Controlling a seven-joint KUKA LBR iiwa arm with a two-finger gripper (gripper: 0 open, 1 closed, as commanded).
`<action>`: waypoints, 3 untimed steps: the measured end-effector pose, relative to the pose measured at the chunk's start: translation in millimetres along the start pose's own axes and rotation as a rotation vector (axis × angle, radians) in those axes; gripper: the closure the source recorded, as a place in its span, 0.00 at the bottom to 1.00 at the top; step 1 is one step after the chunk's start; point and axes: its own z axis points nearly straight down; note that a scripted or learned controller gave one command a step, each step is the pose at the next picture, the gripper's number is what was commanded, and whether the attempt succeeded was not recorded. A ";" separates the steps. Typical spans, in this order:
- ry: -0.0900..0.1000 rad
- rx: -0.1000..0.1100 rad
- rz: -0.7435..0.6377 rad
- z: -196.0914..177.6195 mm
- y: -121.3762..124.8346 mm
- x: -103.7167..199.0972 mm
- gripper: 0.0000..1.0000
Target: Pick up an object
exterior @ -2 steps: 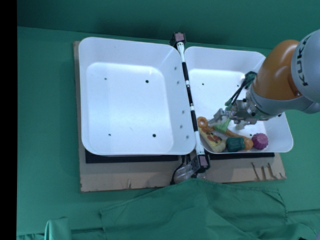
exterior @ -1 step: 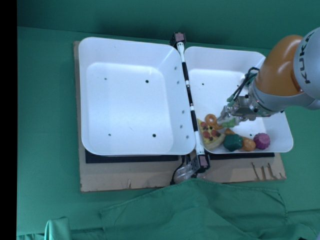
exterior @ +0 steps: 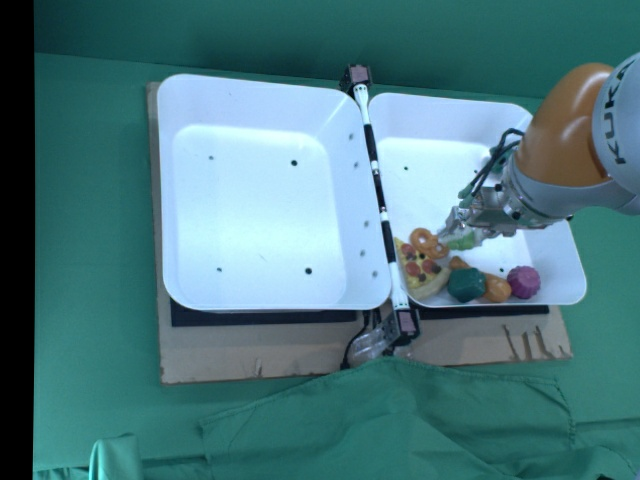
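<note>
I cannot tell my gripper (exterior: 462,230) state above the right white bin (exterior: 440,128)'s near edge; crowded toys, the yellow pizza slice (exterior: 420,268) and orange ring (exterior: 423,239), risk a glancing miss.

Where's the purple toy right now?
The purple toy lies in the right white bin, in its near right corner, just right of the orange toy and dark green toy.

Gripper (exterior: 452,230) low in right bin (exterior: 560,290), beside toy pizza slice (exterior: 420,268).
</note>
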 end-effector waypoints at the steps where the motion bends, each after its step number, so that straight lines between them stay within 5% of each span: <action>1: 0.006 0.016 -0.017 -68.7 32.3 67.3 1.00; 2: 0.005 0.018 -0.007 -131.4 33.7 73.7 1.00; 3: 0.005 0.021 -0.010 -142.4 45.4 95.4 1.00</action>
